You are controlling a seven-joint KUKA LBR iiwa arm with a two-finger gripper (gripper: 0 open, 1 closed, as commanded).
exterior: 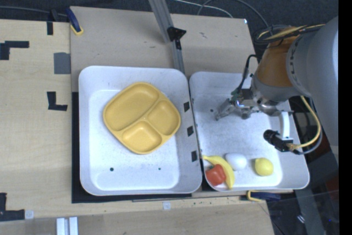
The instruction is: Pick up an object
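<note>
We see the metal end effector [224,111] over the right bin [204,85] (speckled white); whether released or clenched, we cannot tell. A round yellow lemon [264,166] lies near-right.

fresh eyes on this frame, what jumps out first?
The yellow divided plate lying at a slant in the left bin. Then the gripper low over the right bin, far from the banana, white egg and lemon along its near edge.
</note>
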